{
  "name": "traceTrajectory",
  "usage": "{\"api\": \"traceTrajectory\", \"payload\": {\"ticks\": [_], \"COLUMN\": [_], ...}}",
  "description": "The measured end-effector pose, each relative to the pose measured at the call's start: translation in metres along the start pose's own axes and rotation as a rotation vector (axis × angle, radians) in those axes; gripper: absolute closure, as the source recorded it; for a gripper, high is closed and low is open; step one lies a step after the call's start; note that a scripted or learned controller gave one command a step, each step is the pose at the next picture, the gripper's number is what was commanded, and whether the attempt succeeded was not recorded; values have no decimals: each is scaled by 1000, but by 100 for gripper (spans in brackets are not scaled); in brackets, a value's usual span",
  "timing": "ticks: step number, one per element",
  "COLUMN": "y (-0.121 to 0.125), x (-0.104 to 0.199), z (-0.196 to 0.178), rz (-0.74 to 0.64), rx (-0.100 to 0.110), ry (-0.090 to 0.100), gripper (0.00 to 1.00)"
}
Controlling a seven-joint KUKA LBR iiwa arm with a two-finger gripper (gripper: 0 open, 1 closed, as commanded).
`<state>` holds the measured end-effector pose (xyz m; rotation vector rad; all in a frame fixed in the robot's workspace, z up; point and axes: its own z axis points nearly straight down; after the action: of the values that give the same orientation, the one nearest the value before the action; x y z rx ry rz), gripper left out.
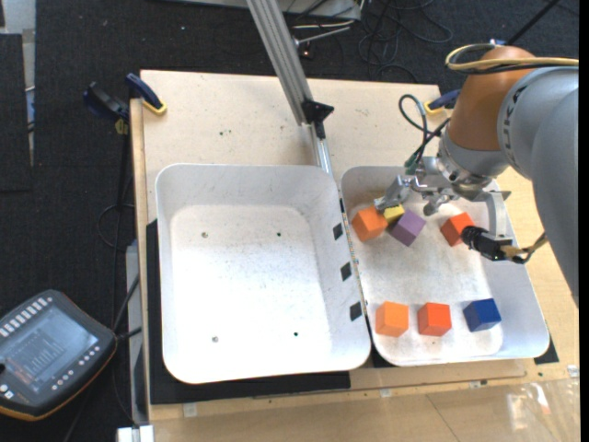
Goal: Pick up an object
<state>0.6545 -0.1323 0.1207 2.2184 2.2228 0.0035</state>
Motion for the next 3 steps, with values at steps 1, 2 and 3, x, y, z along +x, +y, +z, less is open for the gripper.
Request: {"api": "traceTrajectory", "payload": {"ticks": [1,2,3], "y": [5,7,12], "x": [0,-1,-2], "z": [3,-8,-52], "rz": [-2,-1,0], "rx": [-15,-21,-4], "ry": [-2,-5,-3], "gripper": [0,100,100]}}
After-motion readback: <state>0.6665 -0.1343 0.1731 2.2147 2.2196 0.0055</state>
